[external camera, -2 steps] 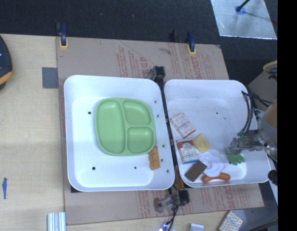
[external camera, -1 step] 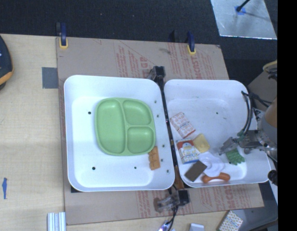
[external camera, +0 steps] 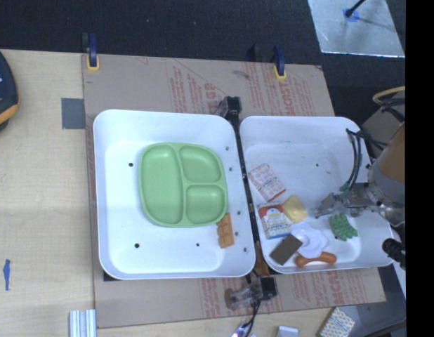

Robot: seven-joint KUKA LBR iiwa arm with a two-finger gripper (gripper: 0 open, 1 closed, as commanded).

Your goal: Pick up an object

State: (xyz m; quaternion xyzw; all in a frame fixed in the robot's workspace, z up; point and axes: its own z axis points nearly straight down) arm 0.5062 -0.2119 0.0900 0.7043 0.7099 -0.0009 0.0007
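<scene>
The right bin point(external camera: 301, 135) holds several small objects. A green knobbly toy point(external camera: 343, 227) lies near its right wall, and my gripper point(external camera: 334, 204) hangs just above and to the left of it. Left of that lie a yellow block point(external camera: 295, 208), a red-and-white packet point(external camera: 266, 182) and a red, white and blue card point(external camera: 274, 221). Along the front wall I see a dark brown block point(external camera: 286, 249), a white lump point(external camera: 312, 241) and an orange carrot-like piece point(external camera: 317, 260). Nothing shows in the gripper's grasp.
The left bin point(external camera: 119, 188) carries a green divided plate point(external camera: 182, 184) and an orange waffle-like piece point(external camera: 225, 231) near its right wall. The arm comes in over the right bin's right edge. Both bins rest on a clamped cardboard sheet point(external camera: 168, 83).
</scene>
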